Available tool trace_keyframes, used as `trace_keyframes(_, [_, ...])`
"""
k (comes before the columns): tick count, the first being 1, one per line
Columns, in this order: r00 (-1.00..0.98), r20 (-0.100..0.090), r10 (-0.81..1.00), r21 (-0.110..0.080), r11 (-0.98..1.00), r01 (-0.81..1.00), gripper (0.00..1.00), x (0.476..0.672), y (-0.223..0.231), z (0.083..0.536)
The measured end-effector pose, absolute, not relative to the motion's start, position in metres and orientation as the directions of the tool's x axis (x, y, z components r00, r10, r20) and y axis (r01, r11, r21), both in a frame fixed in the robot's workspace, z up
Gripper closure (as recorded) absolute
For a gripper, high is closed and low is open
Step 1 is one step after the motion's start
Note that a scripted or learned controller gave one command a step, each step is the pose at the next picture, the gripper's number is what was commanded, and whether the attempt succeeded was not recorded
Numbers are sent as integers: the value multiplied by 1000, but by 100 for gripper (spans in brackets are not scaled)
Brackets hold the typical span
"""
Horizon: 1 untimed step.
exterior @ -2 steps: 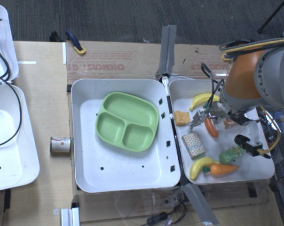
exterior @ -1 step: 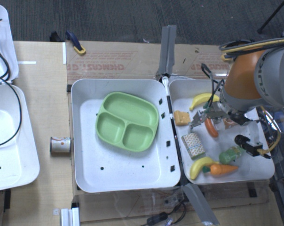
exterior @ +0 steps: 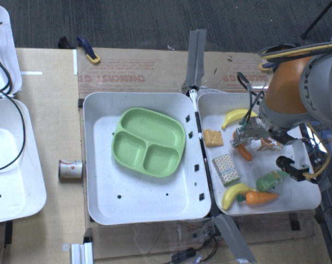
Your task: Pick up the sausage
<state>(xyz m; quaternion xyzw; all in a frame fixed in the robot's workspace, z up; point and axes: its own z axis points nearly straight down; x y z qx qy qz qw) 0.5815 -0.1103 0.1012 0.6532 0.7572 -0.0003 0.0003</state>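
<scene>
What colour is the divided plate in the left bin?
Light green. The divided plate lies in the left bin, seen clearly in the camera view.

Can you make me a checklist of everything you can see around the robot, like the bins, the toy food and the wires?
Surface: two white bins on a wooden bench.
Job's things: reddish sausage in the right bin, under the gripper.
Clutter: green plate in the left bin; two bananas, cracker, patterned block, carrot, green toy.
Grippers: low over the sausage.
Cables: black cable at left.
Surroundings: small can, blue clamp, dark carpet.
</scene>
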Motion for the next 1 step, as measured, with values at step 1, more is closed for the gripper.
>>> trace_keyframes(1, [-32, -1, 999, -1, 32, 999, 100, 595, -33, 191])
